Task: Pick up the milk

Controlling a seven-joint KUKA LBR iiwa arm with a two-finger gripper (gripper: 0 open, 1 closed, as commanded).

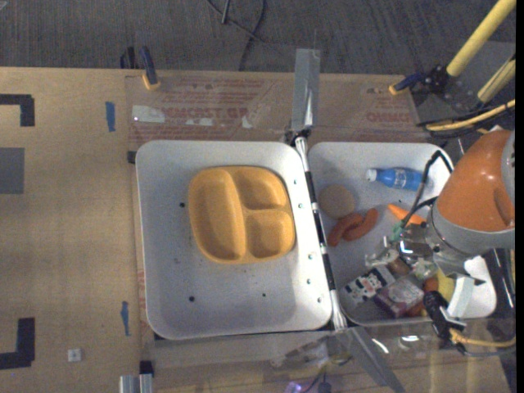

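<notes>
The flat tan wooden surface [74, 219] carries two shallow white bins. The left white plastic bin [164, 301] holds a glossy yellow plastic plate with three compartments [241, 214]. The right white bin [344, 166] holds a round tan disc [336, 200], a curved orange-red sausage shape [353, 225] and a clear bottle with a blue label [395, 177]. The small black-and-white printed milk carton [366, 286] lies near the front wall, long axis running lower left to upper right. The hand [403, 250] sits just above-right of it; its closure cannot be determined.
</notes>
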